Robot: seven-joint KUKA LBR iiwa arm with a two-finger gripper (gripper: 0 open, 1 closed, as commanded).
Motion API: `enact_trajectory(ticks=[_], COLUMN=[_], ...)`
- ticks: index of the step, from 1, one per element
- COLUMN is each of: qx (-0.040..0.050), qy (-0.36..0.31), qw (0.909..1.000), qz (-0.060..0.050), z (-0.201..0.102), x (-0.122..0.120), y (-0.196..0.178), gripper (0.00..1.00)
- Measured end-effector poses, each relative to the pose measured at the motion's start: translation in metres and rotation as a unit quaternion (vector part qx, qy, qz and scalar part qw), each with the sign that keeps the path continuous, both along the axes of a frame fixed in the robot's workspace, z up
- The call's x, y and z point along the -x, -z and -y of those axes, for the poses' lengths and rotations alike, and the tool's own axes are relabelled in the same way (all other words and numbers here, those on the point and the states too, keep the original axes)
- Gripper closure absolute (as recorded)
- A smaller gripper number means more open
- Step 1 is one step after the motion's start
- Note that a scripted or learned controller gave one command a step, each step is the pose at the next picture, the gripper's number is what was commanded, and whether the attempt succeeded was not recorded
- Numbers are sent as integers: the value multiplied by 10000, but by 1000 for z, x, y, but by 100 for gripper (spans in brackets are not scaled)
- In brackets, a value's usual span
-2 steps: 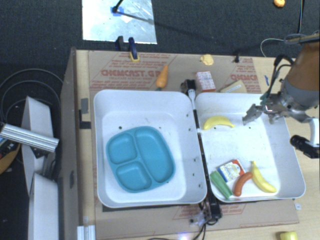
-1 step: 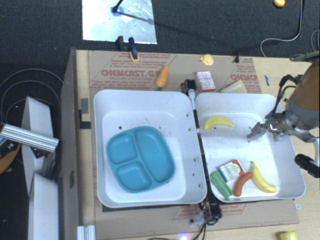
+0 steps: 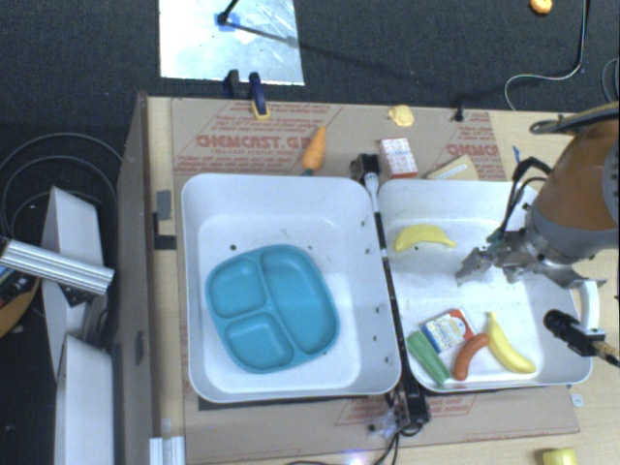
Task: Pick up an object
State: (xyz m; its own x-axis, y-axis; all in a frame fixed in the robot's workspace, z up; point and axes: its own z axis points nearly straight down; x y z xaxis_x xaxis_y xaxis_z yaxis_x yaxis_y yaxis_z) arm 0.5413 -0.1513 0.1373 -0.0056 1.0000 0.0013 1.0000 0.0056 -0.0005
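The right bin (image 3: 542, 381) holds a yellow banana (image 3: 423, 237) at its back left. Along its front lie a second banana (image 3: 509, 346), a reddish sausage (image 3: 469, 356), a green vegetable (image 3: 428, 357) and a small printed packet (image 3: 448, 330). My gripper (image 3: 492, 267) hangs low over the bare middle of this bin, right of the first banana and behind the front group. It is open, with nothing between its fingers. The grey and orange arm (image 3: 581, 192) enters from the right.
A blue divided plate (image 3: 272, 305) lies in the left bin (image 3: 203, 221). Behind the bins, on the cardboard, sit a carrot (image 3: 313, 148), a small box (image 3: 397, 156) and a yellow lump (image 3: 401, 115). A black cable (image 3: 518, 177) loops beside the wrist.
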Motion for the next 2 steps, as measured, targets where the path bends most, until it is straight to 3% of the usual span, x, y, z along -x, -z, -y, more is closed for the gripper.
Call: enact_trajectory(ticks=[1, 2], qx=[-1, 9], qy=[19, 28], qw=[10000, 10000], qz=[-9, 6], z=[-23, -13], x=[41, 51], y=[1, -4], gripper=[0, 0])
